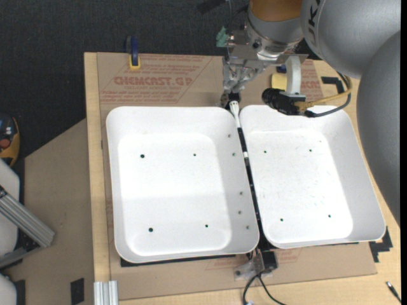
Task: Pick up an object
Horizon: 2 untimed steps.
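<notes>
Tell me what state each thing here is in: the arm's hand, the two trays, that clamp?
Gripper: low over the bins' far edge, at the seam between them.
Left bin: flat on the bench, upright.
Right bin: flat beside it, edges touching the left bin.
Blue clamp: upright, gripping the board's far edge.

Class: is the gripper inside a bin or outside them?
Outside: the gripper hangs at the far end of the seam between the left bin and right bin.
</notes>
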### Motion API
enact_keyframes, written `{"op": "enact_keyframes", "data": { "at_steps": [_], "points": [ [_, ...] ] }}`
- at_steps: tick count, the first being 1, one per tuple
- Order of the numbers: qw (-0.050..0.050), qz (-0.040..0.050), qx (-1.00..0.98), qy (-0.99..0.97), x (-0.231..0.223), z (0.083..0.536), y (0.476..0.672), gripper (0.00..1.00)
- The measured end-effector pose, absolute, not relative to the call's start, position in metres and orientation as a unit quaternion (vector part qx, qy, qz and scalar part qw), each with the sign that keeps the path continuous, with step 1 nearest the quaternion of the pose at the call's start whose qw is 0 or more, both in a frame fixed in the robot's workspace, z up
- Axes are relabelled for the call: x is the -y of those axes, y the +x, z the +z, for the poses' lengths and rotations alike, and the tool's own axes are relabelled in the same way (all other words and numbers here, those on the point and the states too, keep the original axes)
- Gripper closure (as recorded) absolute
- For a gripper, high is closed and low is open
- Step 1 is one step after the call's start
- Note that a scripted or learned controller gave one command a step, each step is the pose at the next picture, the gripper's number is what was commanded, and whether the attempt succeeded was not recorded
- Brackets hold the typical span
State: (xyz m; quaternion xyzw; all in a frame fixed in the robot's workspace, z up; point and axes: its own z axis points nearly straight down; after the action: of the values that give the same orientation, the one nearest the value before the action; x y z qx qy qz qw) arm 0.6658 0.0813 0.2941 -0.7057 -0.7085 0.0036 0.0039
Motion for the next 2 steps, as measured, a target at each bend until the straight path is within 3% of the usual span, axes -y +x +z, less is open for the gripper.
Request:
{"op": "enact_keyframes", "data": {
  "at_steps": [1, 2],
  "points": [
    [0.0, 0.0002, 0.707, -0.708, -0.067, 0.324, 0.649, 1.0],
    [0.006, 0.0043, 0.71, -0.704, -0.167, 0.202, 0.663, 1.0]
  ]
}}
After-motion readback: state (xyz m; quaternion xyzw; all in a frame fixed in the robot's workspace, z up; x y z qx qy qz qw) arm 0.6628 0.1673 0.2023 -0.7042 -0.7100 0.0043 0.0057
